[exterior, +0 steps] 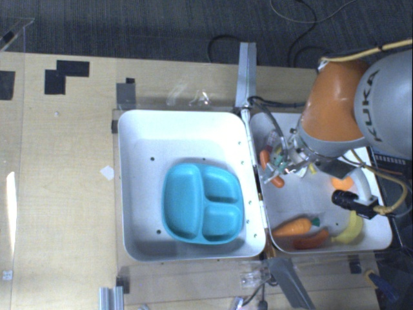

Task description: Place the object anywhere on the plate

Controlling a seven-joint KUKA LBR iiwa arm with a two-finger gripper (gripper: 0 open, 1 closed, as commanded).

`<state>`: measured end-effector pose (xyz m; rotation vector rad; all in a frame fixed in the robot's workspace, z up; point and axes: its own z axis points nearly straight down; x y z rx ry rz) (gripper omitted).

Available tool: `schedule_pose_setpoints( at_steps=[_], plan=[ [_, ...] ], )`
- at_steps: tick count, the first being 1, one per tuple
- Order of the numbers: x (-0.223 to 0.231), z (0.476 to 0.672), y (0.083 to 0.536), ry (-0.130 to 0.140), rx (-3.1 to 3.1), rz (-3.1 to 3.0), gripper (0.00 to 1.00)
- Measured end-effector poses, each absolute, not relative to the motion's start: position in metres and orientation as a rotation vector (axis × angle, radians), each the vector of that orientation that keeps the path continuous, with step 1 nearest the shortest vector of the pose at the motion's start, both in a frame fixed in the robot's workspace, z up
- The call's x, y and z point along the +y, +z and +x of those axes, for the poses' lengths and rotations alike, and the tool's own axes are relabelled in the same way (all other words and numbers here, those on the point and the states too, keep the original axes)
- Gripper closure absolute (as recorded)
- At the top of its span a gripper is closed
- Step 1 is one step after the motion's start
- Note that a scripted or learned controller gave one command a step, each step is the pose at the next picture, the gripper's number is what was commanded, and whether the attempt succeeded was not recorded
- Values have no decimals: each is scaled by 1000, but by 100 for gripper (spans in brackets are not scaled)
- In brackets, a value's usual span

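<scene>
Your left bin (pixel 132 173) offers open white floor on all sides of the blue plate (pixel 202 202), whose three compartments lie unobstructed from above. The ridge between the bins (pixel 253 173) stands across any sideways passage. In the right bin (pixel 381 237), the arm (pixel 342 108) covers the upper part, while the carrot (pixel 293 227) and banana (pixel 349 230) crowd the near wall.

The light wooden bench (pixel 64 192) carries two shallow white bins side by side. The left bin (pixel 139 192) and the right bin (pixel 290 205) touch along a shared edge. Black marker patches (pixel 64 75) lie on the bench's far-left surface.
</scene>
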<state>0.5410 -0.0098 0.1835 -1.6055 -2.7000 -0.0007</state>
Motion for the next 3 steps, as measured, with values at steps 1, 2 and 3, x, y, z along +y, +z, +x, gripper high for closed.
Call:
schedule_pose_setpoints(
  at_steps=[1, 2, 3],
  plan=[
    [-15, 536, 183, -2, -2786, -1454, 100],
    [82, 549, 183, -2, -2881, -1256, 100],
    [81, 549, 183, -2, -2880, -1257, 0]
  ],
)
